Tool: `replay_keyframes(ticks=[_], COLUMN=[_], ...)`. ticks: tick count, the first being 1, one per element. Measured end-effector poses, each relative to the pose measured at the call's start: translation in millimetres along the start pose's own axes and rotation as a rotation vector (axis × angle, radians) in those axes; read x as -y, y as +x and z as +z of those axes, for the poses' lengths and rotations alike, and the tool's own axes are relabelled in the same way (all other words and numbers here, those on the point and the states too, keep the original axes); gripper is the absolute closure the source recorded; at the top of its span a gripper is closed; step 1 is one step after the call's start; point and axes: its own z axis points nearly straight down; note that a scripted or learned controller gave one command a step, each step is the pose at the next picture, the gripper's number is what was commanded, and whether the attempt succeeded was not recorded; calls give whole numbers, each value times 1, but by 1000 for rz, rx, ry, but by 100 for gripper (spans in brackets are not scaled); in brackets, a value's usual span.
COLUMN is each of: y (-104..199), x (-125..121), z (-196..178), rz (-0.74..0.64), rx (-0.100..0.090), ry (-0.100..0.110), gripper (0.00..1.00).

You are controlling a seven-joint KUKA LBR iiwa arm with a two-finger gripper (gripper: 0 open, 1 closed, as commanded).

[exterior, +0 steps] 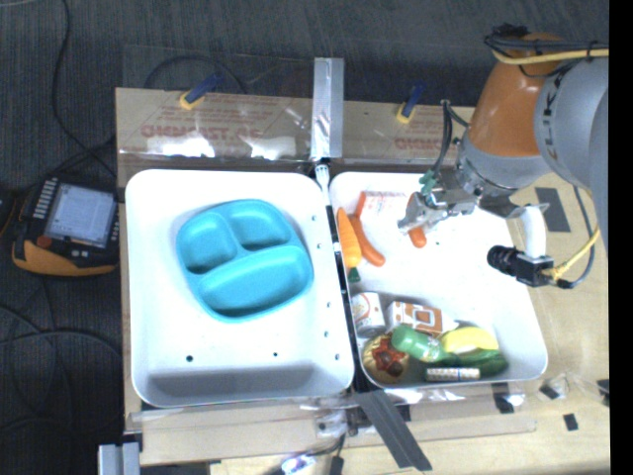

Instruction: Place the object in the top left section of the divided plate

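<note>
A blue divided plate (240, 258) lies in the left bin (158, 364), with two small sections along its far side and one large section nearer the front. Over the far part of the right bin (495, 295) my gripper (420, 224) hangs, shut on a small orange piece (418, 236) that pokes out just below the fingertips. The grey arm with its orange band (509, 117) reaches in from the upper right. Gripper and piece sit well right of the plate, beyond the wall between the bins.
Two carrots (354, 237) lie by the right bin's left wall, a white packet (378, 204) behind them. Along the front edge sit snack packets (410, 315), a green item (415, 342), a yellow item (467, 339) and a dark marker (460, 371). A black fitting (514, 262) sticks out at the right.
</note>
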Motion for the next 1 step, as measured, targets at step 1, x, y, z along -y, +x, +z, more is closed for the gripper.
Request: replay_keyframes(ticks=[1], y=[-2], x=[82], z=[115], rz=[-81], rx=[-1], ry=[-13], gripper=[100])
